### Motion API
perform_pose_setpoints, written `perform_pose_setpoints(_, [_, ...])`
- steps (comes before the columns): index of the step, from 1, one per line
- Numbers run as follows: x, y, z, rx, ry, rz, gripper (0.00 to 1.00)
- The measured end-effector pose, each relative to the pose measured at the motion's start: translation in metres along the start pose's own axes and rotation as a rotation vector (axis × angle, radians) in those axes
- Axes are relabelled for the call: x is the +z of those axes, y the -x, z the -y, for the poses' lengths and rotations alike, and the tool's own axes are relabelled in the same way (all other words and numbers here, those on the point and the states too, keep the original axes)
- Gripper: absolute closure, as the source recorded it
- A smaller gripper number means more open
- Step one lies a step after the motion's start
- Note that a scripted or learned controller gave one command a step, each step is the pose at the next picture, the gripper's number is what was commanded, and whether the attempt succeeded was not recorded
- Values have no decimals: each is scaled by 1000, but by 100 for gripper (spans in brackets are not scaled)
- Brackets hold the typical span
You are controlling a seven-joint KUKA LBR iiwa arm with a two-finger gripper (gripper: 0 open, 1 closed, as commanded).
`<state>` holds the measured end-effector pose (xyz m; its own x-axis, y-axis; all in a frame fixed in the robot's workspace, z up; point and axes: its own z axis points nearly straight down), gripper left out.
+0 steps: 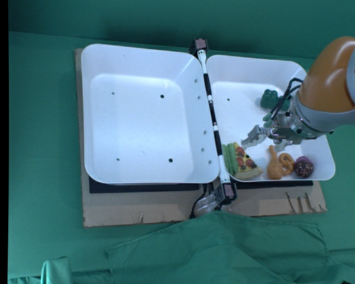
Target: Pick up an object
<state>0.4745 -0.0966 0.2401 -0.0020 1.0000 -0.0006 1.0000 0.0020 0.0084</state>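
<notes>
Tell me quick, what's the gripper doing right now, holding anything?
Gripper: over the right bin, above the toys; open or shut cannot be told, and nothing is seen held.

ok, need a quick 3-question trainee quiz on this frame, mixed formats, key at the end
1. True or false: the tool hangs over the right bin.
2. Which item lies nearest the divider between the bins? A) pizza slice B) purple item C) green toy
3. Fill in: the orange pretzel-like item lies beside the ___ item, at the near wall.

Key: 1 true; 2 A; 3 purple.
</notes>
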Motion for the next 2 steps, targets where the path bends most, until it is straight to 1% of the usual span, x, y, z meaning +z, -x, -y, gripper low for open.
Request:
perform_pose_setpoints(1, [60,50,-63,8,0,3,0])
perform_pose_setpoints(2, [55,76,6,10,10,5,0])
